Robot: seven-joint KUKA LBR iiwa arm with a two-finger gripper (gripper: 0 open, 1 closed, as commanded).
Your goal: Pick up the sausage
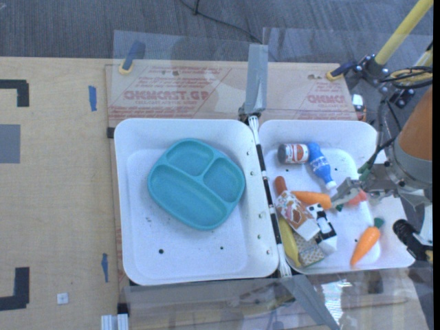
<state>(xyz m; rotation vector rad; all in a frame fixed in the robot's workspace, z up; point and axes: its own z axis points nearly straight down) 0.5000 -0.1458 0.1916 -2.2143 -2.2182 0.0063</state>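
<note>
Camera view: the sausage (280, 184) lies by the right bin's (344, 128) left wall. The gripper (349, 188), spread open, hovers mid-bin over a carrot (313, 198), which it might seize instead.

Even, diffuse light falls from overhead across the bench (55, 184), bright without being harsh. The two white bins (137, 139) are the brightest surfaces and come close to washing out, so their speckled floors lose texture. Shadows are soft and short: a faint grey rim lies under the teal plate (196, 183) along its near edge. The clear sheets (185, 60) at the bench's far edge and near edge carry pale, milky reflections that veil what lies under them. Focus is moderate overall; small items in the right bin look soft and slightly smeared. The arm (416, 139) at the right edge is blurred and darker. The dark carpet (69, 12) beyond the far edge shows grain.
</note>
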